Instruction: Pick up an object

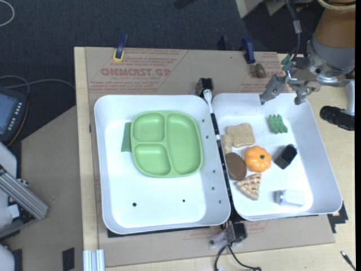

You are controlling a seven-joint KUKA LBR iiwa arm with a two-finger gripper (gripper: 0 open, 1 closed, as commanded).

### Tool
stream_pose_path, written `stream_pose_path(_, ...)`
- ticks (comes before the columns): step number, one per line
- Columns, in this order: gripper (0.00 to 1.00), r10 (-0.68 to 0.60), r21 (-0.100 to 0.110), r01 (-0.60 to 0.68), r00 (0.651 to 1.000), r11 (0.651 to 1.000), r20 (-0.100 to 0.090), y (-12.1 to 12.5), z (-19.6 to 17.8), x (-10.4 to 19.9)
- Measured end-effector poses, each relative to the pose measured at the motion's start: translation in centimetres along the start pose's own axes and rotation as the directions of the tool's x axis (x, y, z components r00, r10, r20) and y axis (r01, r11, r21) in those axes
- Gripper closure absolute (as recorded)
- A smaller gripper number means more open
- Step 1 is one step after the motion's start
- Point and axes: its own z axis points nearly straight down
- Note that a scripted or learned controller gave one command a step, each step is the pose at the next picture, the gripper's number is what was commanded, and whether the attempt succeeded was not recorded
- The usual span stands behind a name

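Observation:
My gripper (285, 94) hangs open over the far edge of the right bin (321, 174), its two fingers spread wide with nothing between them. Below it in that bin lie a small green ridged piece (277, 123), a slice of toast (241, 134), an orange pumpkin (258, 158), a brown oval cookie (235, 165), a pizza slice (250, 186), a black block (285, 156) and a small white and grey item (289, 197). The green ridged piece is the closest to the gripper.
The left bin (113, 196) holds a green three-compartment plate (167, 143). Clamps (119, 48) sit on the cardboard behind the bins. A black knob (337, 117) juts in at the right, beside the right bin.

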Motion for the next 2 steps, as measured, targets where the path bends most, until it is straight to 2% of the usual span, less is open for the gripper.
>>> stream_pose_path(1,0.00,-0.002,-0.014,0.002,1.000,1.000,0.001,0.2,-0.8,0.0)
stream_pose_path(2,0.00,-0.001,-0.009,0.001,1.000,1.000,0.001,-0.6,4.6,-0.6)
